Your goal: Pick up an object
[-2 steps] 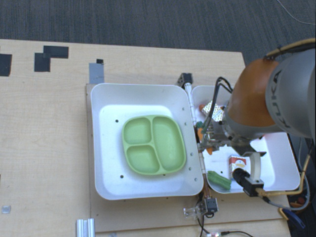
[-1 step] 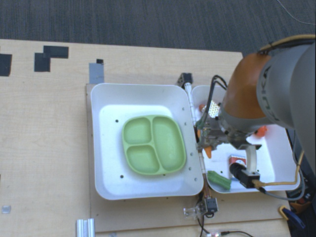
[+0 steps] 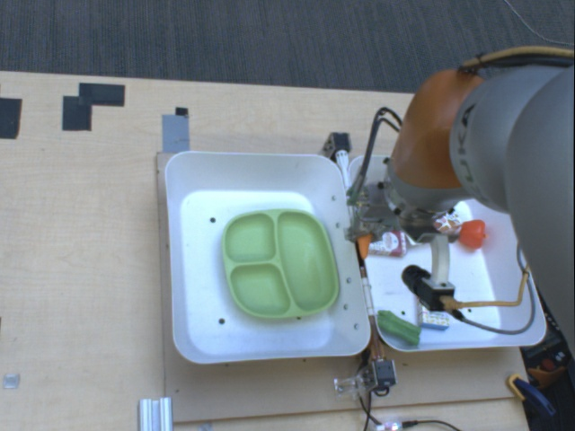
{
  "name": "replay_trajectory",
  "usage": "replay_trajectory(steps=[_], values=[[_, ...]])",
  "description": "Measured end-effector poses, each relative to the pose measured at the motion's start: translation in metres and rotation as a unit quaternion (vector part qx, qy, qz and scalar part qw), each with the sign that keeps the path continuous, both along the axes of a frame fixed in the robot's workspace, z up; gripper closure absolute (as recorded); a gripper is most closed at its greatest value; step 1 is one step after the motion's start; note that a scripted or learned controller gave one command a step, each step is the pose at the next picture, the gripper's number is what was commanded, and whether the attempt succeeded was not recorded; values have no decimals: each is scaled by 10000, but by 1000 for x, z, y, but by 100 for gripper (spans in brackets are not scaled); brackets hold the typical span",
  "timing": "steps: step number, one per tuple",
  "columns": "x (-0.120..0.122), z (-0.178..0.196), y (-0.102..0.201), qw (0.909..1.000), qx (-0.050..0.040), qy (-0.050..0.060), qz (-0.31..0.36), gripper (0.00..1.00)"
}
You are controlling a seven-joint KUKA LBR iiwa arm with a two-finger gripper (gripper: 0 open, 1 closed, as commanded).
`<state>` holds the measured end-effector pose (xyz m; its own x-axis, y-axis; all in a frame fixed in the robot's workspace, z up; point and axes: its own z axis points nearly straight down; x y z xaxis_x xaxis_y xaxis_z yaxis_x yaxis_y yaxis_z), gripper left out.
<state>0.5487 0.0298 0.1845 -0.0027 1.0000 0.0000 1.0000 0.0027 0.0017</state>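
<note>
**Hanging low over the right bin, grip hidden**

Stretching across the lower part of the view, the pale wooden surface is carrying two shallow white bins side by side. The grey arm is reaching in from the right, its orange band sitting above the wrist, and it is covering the upper left part of the right bin. The wrist is hanging near the wall shared with the left bin. The arm's own bulk is hiding the jaws, so I cannot tell how far apart they are standing or whether anything is between them.

A light green divided plate with three compartments is lying flat in the middle of the left bin.

The loose objects are all lying in the right bin. A green rounded object is resting in the near left corner. A red-orange object is sitting beside the wrist, on its right. A small red and white packet is lying just under the wrist. A small blue and white item is lying just beside the green rounded object.
</note>
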Motion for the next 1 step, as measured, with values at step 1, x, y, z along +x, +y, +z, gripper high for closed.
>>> replay_trajectory(steps=[1], values=[[-60, 0, -18, 10000, 1, 3, -5, 100]])
